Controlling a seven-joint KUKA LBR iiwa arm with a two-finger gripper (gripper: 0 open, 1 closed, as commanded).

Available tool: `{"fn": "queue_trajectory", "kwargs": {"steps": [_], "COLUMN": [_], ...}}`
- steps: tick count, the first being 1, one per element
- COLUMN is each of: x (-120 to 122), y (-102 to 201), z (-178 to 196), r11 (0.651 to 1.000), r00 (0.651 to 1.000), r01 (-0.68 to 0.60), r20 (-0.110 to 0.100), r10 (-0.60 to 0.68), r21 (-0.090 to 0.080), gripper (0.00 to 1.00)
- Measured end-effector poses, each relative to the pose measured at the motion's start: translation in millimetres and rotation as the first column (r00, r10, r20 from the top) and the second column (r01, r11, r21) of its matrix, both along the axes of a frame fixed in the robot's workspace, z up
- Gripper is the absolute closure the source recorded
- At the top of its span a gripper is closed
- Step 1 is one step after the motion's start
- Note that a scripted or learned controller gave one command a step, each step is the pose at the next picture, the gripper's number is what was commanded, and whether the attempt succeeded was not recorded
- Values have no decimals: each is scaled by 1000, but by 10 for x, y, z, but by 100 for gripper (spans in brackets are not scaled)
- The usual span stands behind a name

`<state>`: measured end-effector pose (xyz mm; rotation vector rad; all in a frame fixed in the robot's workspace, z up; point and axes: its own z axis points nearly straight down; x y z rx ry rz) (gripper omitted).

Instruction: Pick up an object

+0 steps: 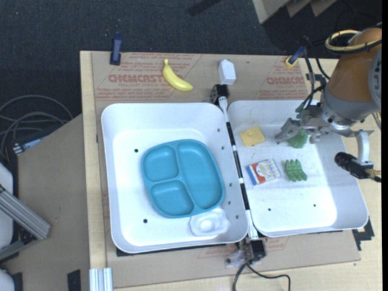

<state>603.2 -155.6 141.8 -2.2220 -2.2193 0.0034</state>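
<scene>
- Bench (200, 71): cardboard-covered surface with red printed lettering, bearing 2 shallow white bins side by side.
- Left bin (121, 180): holds a blue 3-compartment tray (182, 177) lying flat near its centre, and a small clear plastic cup (208, 224) touching the tray's near edge.
- Right bin (339, 205): holds 4 small items, all in its far half.
- Arm (354, 71): grey with an orange band, reaching in from the right, wrist above the far right part of the right bin.
- Gripper (298, 133): lowered onto a green object (297, 140) at the far side of the right bin; the object sits at the fingertips, but whether the pincer is closed on it cannot be told.
- Snack packet (262, 171): red, white and blue, flat near the right bin's left wall.
- Yellow sponge (252, 136): beyond the packet, apart from it.
- Green ridged toy (296, 170): just beside the packet, on its right.
- Banana (174, 77): on the bench beyond the left bin.
</scene>
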Motion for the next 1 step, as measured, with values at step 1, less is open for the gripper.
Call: {"fn": "queue_trajectory", "kwargs": {"steps": [1], "x": [-545], "y": [124], "z": [-539], "r11": [1000], "r00": [1000], "r01": [-1], "r20": [8], "r10": [1], "r21": [0], "gripper": [0]}}
